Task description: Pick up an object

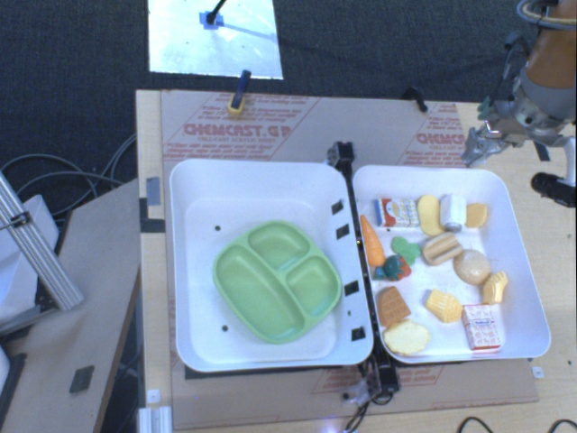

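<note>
Dark carpet (pixel 72 52) covers the floor around a wooden bench (pixel 149 115) topped with a clear sheet printed with red lettering (pixel 236 132). A pale square panel (pixel 215 25) lies on the carpet beyond the bench, and a grey side table (pixel 81 269) with a metal rail (pixel 36 246) and loose cables (pixel 54 174) stands off to the left.

Two shallow white bins sit side by side on the bench, joined by black clips along the shared edge. The left bin (pixel 194 197) holds a light green divided tray (pixel 276 280), lying flat and slightly turned, its three compartments bare.

The right bin (pixel 523 242) carries a scatter of toy food. Near the top edge lie a red and white carton (pixel 397 212), a yellow piece (pixel 430 214), a white cylinder (pixel 453 211) and a small orange-yellow piece (pixel 476 215). An orange carrot (pixel 370 240) runs along the left wall, with a green piece (pixel 406 249) and a small red and blue piece (pixel 392 267) just beside it. Toward the middle are a tan bread roll (pixel 441 248) and a round beige bun (pixel 471 267). Lower down lie a brown biscuit (pixel 393 305), a pale yellow slice (pixel 407 337), a yellow wedge (pixel 444 306), a small yellow chunk (pixel 495 287) and a red and white box (pixel 482 326).

The arm (pixel 548 57) comes in at the upper right, and its gripper (pixel 478 144) hangs over the bench just outside the right bin's far rim, well apart from the food. It holds nothing; from here I cannot tell whether it is spread or closed.
</note>
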Action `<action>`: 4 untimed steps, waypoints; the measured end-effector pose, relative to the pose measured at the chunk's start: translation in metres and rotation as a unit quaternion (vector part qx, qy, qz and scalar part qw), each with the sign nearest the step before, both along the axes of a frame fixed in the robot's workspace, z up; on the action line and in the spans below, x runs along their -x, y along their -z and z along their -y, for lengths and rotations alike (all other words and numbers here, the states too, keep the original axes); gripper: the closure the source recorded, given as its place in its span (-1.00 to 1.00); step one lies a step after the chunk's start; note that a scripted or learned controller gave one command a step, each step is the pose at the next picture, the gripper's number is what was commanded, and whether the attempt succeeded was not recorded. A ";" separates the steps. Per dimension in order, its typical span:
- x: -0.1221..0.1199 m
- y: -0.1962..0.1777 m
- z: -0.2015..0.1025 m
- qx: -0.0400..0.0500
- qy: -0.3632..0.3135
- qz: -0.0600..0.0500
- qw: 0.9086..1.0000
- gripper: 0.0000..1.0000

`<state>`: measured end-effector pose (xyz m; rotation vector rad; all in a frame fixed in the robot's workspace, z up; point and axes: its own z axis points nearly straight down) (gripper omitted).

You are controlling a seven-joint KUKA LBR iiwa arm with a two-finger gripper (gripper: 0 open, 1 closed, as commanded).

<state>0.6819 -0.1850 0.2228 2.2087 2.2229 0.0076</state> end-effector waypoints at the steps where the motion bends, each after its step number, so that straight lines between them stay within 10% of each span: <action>1: 0.015 -0.006 -0.050 -0.002 -0.001 -0.003 1.000 1.00; 4: 0.015 -0.004 -0.176 -0.001 0.000 -0.003 1.000 1.00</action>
